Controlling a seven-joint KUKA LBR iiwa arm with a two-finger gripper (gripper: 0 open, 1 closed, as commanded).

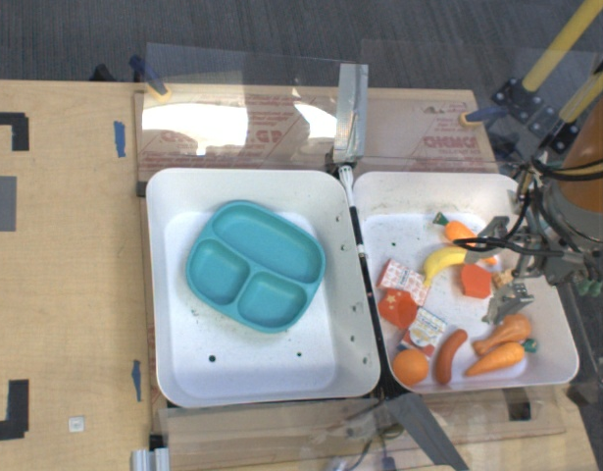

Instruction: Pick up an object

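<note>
My gripper [497,269] hangs over the right side of the right bin [379,196], its jaws spread apart, so it is open. A red-orange block [476,281] lies just left of the gap between the fingers, and nothing is held. A yellow banana [442,261] and a small orange piece with a green tip [456,230] lie to the block's left. Two carrots [501,345] rest just below the lower finger [503,304]. Toward the bin's front lie a red-brown sausage [449,354], an orange [411,366], a red piece [398,308] and two printed packets [403,278].
The left bin [174,361] bears a teal divided plate [256,265]. A clear plastic sheet and a metal post [349,116] stand behind the bins. Cables and the arm [576,214] crowd the right bin's right rim. Yellow bars [571,29] cross the top right.
</note>
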